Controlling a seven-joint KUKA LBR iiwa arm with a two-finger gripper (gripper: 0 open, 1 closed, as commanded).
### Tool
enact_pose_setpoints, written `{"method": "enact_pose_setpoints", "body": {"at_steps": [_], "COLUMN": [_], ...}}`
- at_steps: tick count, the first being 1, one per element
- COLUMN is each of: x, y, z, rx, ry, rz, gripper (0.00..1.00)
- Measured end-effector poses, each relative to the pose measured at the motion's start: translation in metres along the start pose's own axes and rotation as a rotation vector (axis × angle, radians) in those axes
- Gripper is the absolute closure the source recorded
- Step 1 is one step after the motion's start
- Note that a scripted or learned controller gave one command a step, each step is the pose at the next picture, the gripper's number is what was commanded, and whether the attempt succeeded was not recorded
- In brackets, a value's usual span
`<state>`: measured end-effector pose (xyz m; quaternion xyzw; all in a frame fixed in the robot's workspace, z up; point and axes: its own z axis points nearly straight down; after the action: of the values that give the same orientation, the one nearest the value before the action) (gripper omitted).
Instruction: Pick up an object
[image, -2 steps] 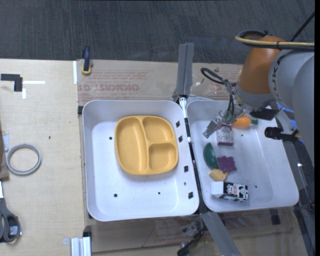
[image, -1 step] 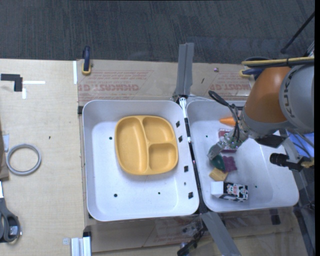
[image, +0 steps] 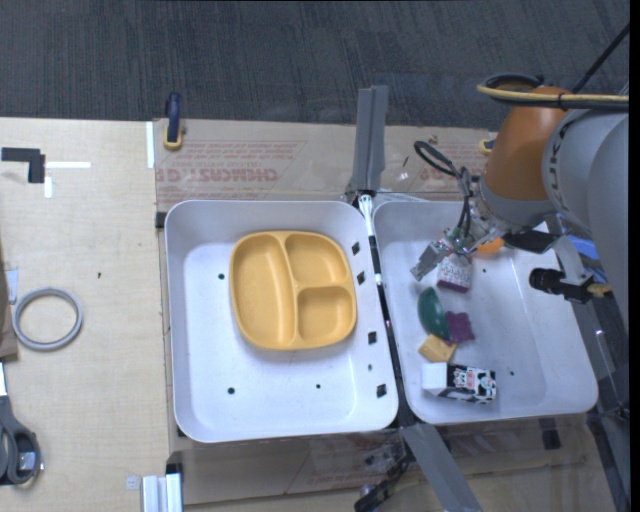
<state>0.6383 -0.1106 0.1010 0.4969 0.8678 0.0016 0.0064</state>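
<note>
The gripper (image: 445, 255) hangs low over the back left part of the right bin (image: 530, 340), on the grey arm that reaches in from the right. Directly under it is a small white and purple box (image: 455, 274), touching or very close to it. In front of that lie a dark green object (image: 433, 310), a purple piece (image: 459, 325), a tan piece (image: 436, 348), a white block (image: 433, 375) and a black-and-white spotted carton (image: 470, 382). A small orange item (image: 488, 246) peeks out beside the wrist.
The left bin (image: 270, 390) bears a yellow divided plate (image: 293, 290). A grey divider bar (image: 370, 140) runs between the bins at the back. On the bench at far left lie a tape roll (image: 45, 318) and scissors (image: 18, 450).
</note>
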Motion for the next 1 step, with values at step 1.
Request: {"method": "enact_pose_setpoints", "body": {"at_steps": [1], "x": [0.0120], "y": [0.0211], "z": [-0.0913], "rx": [0.009], "ry": [0.006], "rz": [0.124], "gripper": [0.00]}}
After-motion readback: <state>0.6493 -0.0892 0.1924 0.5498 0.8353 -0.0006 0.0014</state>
